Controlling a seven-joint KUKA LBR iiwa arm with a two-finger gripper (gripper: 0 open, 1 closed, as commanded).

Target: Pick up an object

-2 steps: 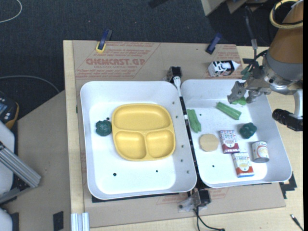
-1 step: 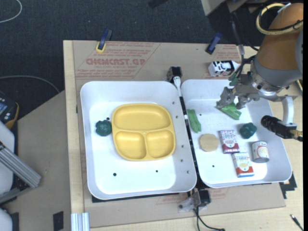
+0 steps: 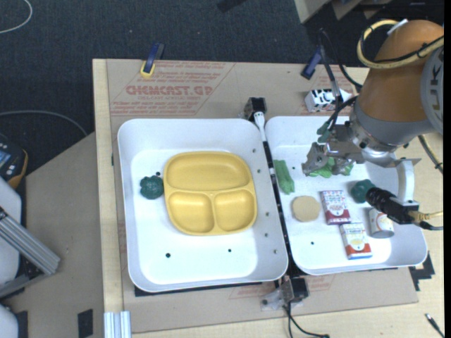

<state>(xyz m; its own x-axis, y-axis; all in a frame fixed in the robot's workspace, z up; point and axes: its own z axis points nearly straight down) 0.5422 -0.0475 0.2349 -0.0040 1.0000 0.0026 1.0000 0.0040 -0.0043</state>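
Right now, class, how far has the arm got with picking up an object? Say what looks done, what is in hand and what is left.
Done: the arm has reached over the right bin, its gripper low above a green item. In hand: nothing clearly; whether that item is gripped cannot be told. Left: a secure grasp and a lift. The green strip, tan disc and red packet lie on the bin floor.

We log: bins [image 3: 141, 210] white | tray [image 3: 210, 191] yellow | blob [image 3: 151, 186] dark green | stick [image 3: 285, 176] green | disc [image 3: 306, 208] tan | packets [image 3: 335, 206] red-white | arm [image 3: 398, 69] orange-grey
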